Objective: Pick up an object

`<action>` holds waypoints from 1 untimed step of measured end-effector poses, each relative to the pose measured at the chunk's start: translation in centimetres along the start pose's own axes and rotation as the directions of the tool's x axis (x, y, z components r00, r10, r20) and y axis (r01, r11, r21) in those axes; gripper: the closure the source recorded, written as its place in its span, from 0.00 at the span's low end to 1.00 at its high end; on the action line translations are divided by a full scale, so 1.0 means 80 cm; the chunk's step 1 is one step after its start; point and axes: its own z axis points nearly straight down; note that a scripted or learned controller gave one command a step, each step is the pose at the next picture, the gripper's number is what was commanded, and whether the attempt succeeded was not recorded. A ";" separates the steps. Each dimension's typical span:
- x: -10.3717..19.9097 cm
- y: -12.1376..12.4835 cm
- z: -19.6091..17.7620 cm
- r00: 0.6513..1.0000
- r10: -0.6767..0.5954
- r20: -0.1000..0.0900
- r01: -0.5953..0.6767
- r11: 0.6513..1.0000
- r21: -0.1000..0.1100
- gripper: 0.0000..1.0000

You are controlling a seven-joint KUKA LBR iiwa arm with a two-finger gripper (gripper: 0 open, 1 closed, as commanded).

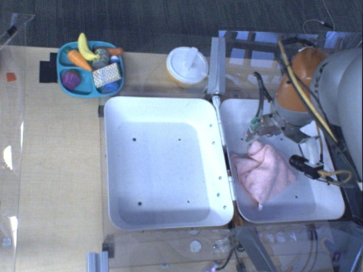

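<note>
A crumpled pink cloth [263,172] lies in the right white bin [317,208], its folds gathering to a peak at its upper end. My gripper [257,134] is directly over that peak, at the end of the grey arm with the orange band [295,95], and touches or nearly touches the cloth's top. The wrist body and cables hide the contact point.
The left white bin [161,163] sits beside the right one, with a raised divider [224,152] between them. On the bench at the back are a blue tray of toy food [91,67] and a white lidded bowl [187,65]. The arm's bulk fills the right side.
</note>
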 end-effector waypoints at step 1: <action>0.058 0.057 -0.103 0.974 0.225 -0.002 -0.225 0.974 0.016 1.00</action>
